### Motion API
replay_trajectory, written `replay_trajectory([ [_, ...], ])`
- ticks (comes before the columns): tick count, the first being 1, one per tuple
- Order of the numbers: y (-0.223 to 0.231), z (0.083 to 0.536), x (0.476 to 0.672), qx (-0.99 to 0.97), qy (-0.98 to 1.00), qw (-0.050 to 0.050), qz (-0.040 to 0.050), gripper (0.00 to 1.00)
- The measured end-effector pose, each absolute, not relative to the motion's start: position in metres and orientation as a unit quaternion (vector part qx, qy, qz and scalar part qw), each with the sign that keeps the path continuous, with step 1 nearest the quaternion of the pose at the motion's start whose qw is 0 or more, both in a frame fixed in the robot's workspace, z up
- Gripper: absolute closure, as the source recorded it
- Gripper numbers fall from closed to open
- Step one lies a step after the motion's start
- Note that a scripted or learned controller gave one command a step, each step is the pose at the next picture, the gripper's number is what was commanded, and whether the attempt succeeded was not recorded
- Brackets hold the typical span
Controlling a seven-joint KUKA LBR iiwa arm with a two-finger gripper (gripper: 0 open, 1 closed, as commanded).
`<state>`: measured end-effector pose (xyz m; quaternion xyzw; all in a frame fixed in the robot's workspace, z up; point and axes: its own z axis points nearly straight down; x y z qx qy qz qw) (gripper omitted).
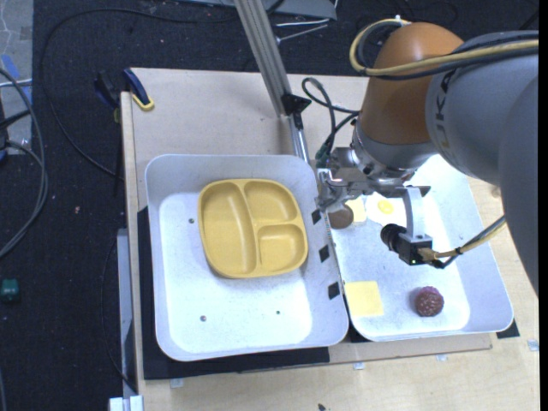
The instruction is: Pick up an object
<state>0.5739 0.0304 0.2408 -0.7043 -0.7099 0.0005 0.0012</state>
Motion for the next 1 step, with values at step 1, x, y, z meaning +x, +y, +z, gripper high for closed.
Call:
replay_trajectory([
  [1, 0.0867, 0.238, 0.5949, -0.704, -0.71, 0.0, -0.0013, 1.0],
])
